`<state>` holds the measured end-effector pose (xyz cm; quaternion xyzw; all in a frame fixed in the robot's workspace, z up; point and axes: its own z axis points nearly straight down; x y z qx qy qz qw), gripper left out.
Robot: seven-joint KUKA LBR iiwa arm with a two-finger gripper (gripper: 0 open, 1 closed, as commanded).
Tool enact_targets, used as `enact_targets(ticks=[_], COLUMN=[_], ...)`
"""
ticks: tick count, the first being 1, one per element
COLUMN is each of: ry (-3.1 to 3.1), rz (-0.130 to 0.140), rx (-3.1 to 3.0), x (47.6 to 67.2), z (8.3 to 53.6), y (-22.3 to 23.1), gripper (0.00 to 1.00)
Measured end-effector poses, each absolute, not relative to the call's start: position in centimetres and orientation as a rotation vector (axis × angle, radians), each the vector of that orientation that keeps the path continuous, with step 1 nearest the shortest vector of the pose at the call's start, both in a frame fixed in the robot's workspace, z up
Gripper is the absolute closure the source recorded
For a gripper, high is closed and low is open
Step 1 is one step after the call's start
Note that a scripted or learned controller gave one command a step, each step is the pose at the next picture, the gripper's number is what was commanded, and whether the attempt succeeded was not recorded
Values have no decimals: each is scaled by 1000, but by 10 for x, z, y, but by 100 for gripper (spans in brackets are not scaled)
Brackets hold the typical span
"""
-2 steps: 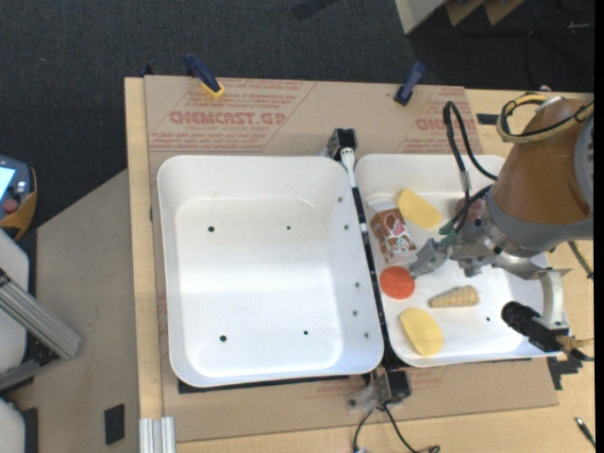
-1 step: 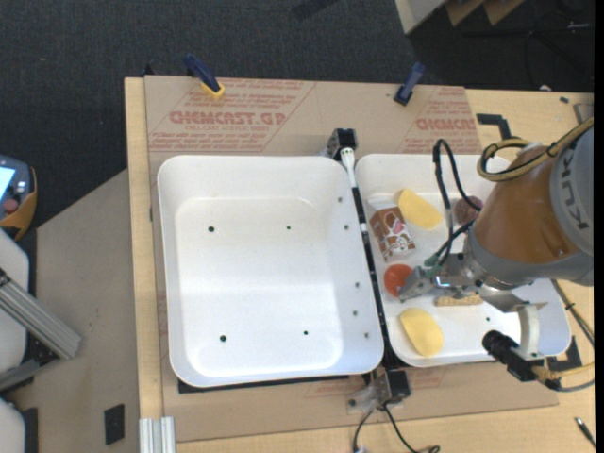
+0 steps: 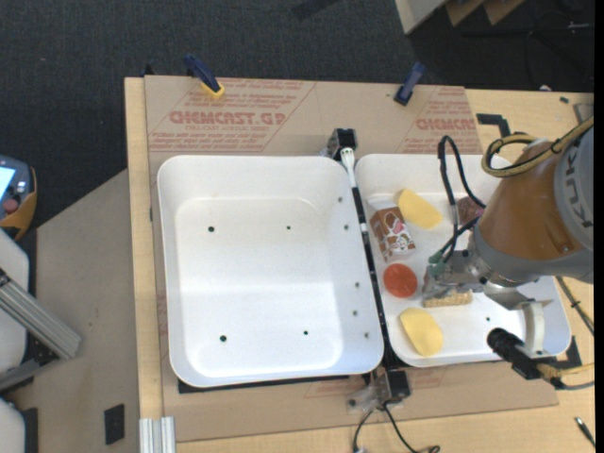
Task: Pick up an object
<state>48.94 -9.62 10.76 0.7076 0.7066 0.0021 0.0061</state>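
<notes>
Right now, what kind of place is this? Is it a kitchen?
Probably a robot lab, not a kitchen. A robot arm reaches over two white bins sitting on cardboard held by clamps, and the food pieces look like toys.

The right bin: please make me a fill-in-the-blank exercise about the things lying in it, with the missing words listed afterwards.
1. The round disc in the right bin is ____ in colour.
2. The number of yellow pieces in that bin is ____.
3. The brown packet lies between the disc and the ____ yellow piece.
4. The pincer is over the ____ bin.

Missing words: red; two; upper; right
</notes>
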Motion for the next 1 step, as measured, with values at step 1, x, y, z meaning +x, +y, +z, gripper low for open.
enact_targets(ticks=[1], ry=[2218], rz=[19], rx=[2201], x=[584], z=[240], y=[-70], gripper=[100])
